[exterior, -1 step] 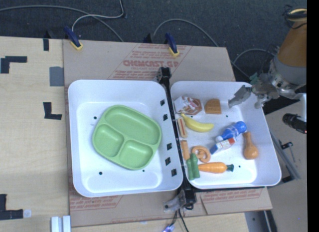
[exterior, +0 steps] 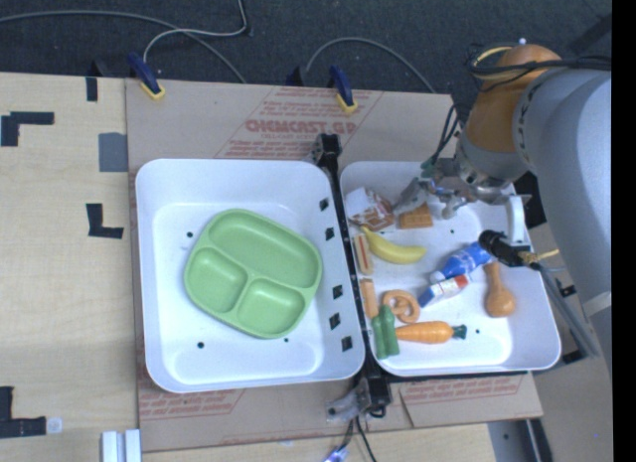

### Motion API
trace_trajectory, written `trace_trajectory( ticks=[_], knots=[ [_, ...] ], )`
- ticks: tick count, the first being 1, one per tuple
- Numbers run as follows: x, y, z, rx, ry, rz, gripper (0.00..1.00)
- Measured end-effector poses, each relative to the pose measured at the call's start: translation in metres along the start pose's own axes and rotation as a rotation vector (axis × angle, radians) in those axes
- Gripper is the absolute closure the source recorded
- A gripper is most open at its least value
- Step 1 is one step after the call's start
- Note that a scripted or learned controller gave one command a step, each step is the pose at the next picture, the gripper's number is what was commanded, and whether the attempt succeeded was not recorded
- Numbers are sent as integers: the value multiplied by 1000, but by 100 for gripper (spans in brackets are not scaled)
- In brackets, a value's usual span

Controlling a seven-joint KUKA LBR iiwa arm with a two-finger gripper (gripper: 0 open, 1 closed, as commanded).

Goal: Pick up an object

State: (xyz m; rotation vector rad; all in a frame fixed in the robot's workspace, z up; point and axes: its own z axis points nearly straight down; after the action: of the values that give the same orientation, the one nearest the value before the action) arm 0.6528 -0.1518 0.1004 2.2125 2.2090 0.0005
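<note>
Grey metal jaws [exterior: 429, 195] are seen at the far side of the right bin [exterior: 537, 351], lowered over a small brown block [exterior: 415, 219]; whether they are parted or closed cannot be told, and nothing is seen gripped between them. Just nearer than the jaws a yellow banana [exterior: 394, 248] is laid, its long axis running across the bin, the stem end pointing toward the divider. Beside the banana, away from the divider, a blue and white tube [exterior: 456, 273] is set aslant, its writing too small to be read. Beyond the tube a tan drumstick-shaped piece [exterior: 499, 293] is placed. Nearer than the banana, a pretzel [exterior: 400, 305] and an orange carrot [exterior: 427, 332] are found, the carrot's green tip pointing away from the divider. Across the divider a green sectioned plate [exterior: 252, 272] is held in the left bin [exterior: 159, 281]. On the cardboard beyond the bins, red print reading "CHEMCAST" [exterior: 298, 124] is made out.
</note>
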Motion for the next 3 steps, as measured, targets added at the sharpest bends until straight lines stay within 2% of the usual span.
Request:
trace_trajectory(
  ticks=[1,2,3],
  knots=[
    [4,2,2,2,-7,4,0],
    [1,17,11,1,-8,2,0],
    [2,16,11,0,-10,3,0]
  ],
)
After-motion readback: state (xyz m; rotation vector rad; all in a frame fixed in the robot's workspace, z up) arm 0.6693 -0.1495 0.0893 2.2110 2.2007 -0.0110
